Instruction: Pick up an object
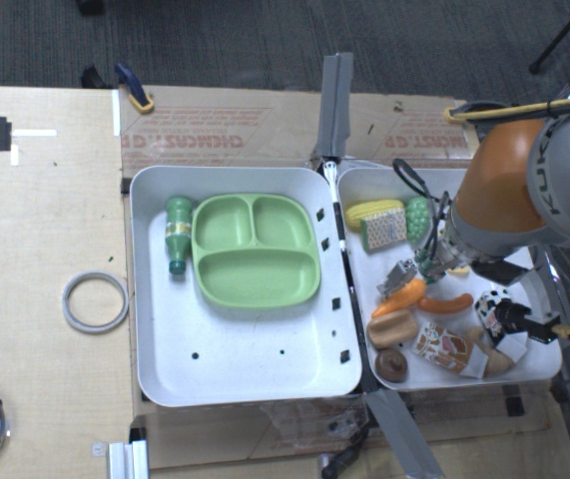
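- Two-finger gripper (411, 272) low in right white bin (364, 183), over small orange plastic carrot (405, 295)
- Jaw state: cannot tell
- Carrot lies tilted beside red sausage (445, 304)

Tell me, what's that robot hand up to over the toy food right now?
Hand low in right bin, at the carrot. Grip state unclear, nothing seen held. Hot dog and sausage crowd close.

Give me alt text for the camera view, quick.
The arm's pincer is down among toy food in the right bin, beside a carrot and corn cob. The left bin holds a green divided plate and a green bottle.
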Tool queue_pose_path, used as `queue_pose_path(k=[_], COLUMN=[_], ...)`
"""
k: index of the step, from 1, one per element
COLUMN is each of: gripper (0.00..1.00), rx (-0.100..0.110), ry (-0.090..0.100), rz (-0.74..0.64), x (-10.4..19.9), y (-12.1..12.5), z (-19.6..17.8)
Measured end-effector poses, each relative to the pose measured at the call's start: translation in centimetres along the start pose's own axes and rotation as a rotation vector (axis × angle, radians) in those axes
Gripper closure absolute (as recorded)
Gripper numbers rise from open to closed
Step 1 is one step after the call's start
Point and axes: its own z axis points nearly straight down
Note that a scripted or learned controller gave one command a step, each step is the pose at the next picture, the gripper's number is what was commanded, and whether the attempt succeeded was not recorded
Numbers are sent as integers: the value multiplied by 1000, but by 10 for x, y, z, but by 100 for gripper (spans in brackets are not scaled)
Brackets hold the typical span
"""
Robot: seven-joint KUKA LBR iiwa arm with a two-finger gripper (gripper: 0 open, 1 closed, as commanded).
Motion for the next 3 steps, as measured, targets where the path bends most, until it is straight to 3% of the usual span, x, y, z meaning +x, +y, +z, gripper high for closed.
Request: queue_pose_path(k=[1, 2, 3], gripper=[100, 0, 0], rx=[0, 0, 0], ry=[-1, 0, 0], rz=[5, 4, -29], x=[-1, -1, 12], y=[0, 0, -22], z=[-9, -9, 0])
